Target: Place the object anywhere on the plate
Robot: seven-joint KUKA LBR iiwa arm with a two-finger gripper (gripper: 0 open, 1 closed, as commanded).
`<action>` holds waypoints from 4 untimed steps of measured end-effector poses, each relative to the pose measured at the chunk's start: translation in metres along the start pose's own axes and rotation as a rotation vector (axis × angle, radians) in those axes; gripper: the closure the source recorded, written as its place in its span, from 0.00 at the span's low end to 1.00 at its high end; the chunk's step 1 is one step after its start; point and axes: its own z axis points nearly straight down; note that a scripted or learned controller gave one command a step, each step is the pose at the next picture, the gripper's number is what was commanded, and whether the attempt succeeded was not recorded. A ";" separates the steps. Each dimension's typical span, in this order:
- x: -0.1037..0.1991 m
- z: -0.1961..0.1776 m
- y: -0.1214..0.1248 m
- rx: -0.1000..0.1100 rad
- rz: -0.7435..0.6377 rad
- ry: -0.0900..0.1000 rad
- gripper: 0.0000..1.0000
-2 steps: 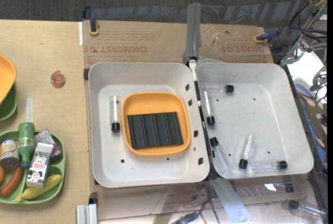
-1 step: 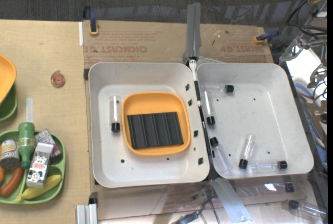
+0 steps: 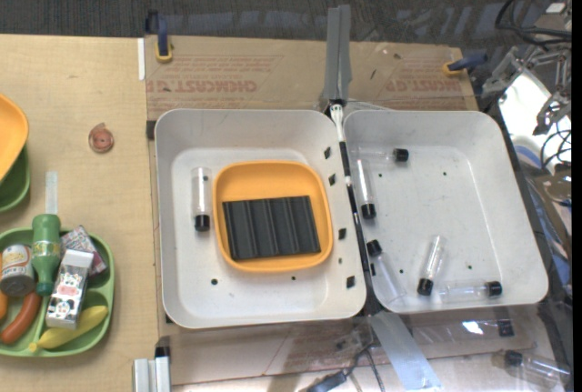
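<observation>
An orange plate lies in the middle of the left bin, with a dark ribbed slab resting on it. Just left of the plate, a clear tube with a black cap lies on the bin floor, apart from the plate. The right bin holds several more clear black-capped tubes: one along its left wall, one tilted near the front and one flat along the front wall. A small black cap sits near the back.
On the wooden bench to the left stand a green tray of toy food and an orange bowl. Cables and equipment crowd the right edge. Cardboard lies under both bins.
</observation>
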 end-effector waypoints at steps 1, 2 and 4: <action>-0.001 -0.001 0.000 0.000 -0.298 -0.001 0.00; 0.001 -0.008 0.002 -0.001 -0.337 0.000 0.00; 0.014 -0.060 0.016 -0.002 -0.576 -0.001 0.00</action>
